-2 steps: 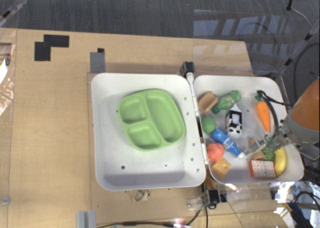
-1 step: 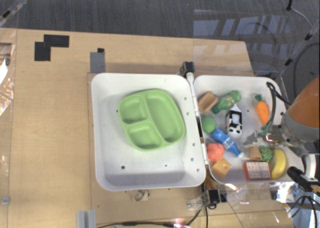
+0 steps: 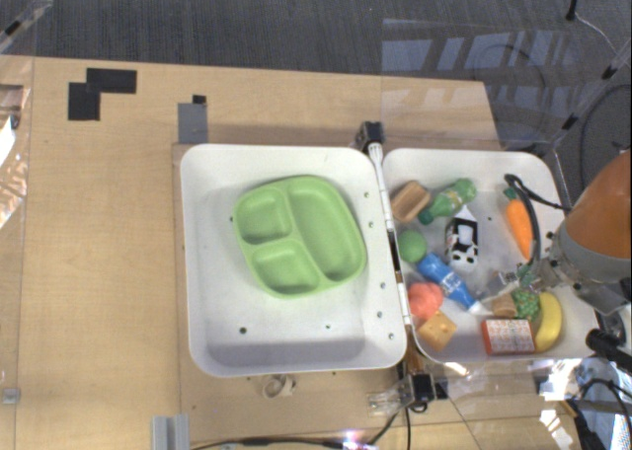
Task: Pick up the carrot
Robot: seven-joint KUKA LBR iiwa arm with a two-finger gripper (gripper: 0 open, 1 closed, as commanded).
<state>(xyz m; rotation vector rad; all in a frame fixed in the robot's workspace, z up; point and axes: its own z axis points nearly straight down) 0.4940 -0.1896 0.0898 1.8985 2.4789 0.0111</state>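
We saw two white bins side by side on the wooden surface (image 3: 99,270). The left bin (image 3: 212,330) held a green divided plate (image 3: 298,234), three compartments, lying flat near the bin's middle.

The right bin (image 3: 494,164) was crowded. The carrot (image 3: 518,224) lay near the far right side, orange with a green top pointing away from us, apart from the other toys. Toward the bin's left we noted a brown bread-like piece (image 3: 409,200), a green bottle-shaped toy (image 3: 446,200), a green ball (image 3: 413,245), a black-and-white cow toy (image 3: 461,242), a blue bottle (image 3: 445,279), a pinkish-red round toy (image 3: 425,299) and an orange block (image 3: 438,329). Near the front right sat a red box (image 3: 508,337) and a yellow banana (image 3: 549,321).

The pincer (image 3: 527,285) was down in the right bin, just nearer us than the carrot's tip, beside the banana. We could not tell whether it was apart or together. The arm (image 3: 602,226) reached in from the right edge, orange band showing, wrist angled down toward the bin.
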